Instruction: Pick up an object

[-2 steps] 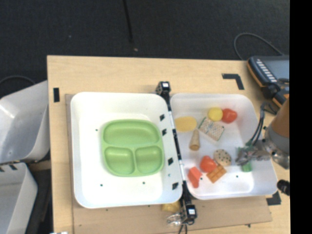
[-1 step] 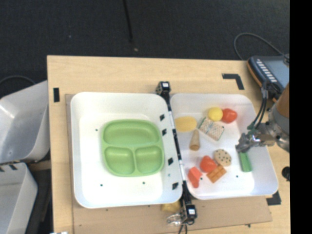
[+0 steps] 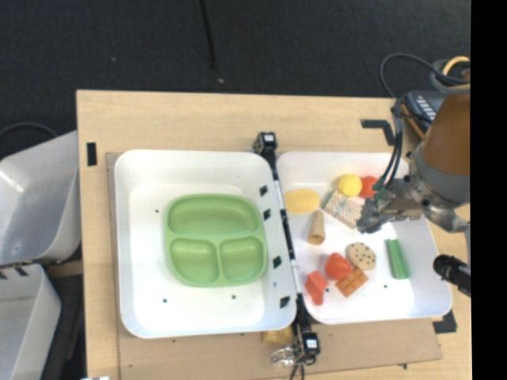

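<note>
Tool point(image 3: 369, 222) | seemingly touching speckled block point(image 3: 344, 208) | round cookie point(image 3: 361, 256) just below

No readable text, labels, brands or numbers showing on bins, bench or objects; nothing legible appearing.

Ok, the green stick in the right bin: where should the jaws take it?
Grip the green stick across its narrow middle, coming straight down. It lies flat and lengthwise, with bare bin floor on both long sides, apart from the cookie.
</note>
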